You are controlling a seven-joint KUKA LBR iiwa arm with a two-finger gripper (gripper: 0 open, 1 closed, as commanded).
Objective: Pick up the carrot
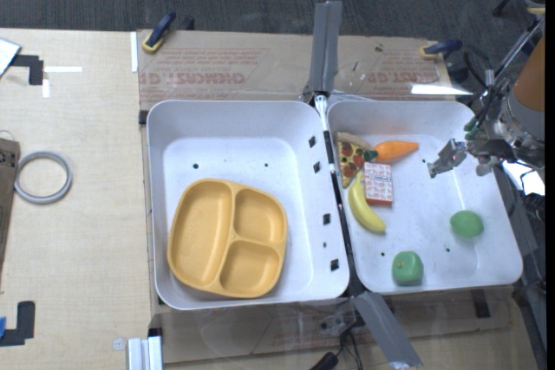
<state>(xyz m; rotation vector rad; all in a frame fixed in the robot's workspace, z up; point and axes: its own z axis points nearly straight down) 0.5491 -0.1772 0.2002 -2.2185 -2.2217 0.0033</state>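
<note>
Two shallow white bins sat side by side on the bench, resting on a sheet of cardboard [260,69] printed with faint red lettering, upside down from this angle and too pale to read with confidence. The left bin [173,130] held one yellow divided plate [228,238] with three compartments, all bare. The right bin [499,269] held six items: one carrot [395,150], one pizza slice [349,158], one small red-and-white carton [378,184] whose print was too small to read, one banana [365,209], and two green fruits, a green apple [408,268] near the front wall and a lime-like green ball [466,223] further right. The carrot lay near the back of the right bin, its tip pointing right, its leafy end touching the pizza slice, just behind the carton. The gripper [444,162] hung over the right bin to the right of the carrot, apart from it, with nothing between its fingers; whether the jaws were spread or pressed together could not be told. One roll of grey tape [41,177] lay on the bench well left of the bins, and two blue clamps [159,30] held the cardboard's back edge.
</note>
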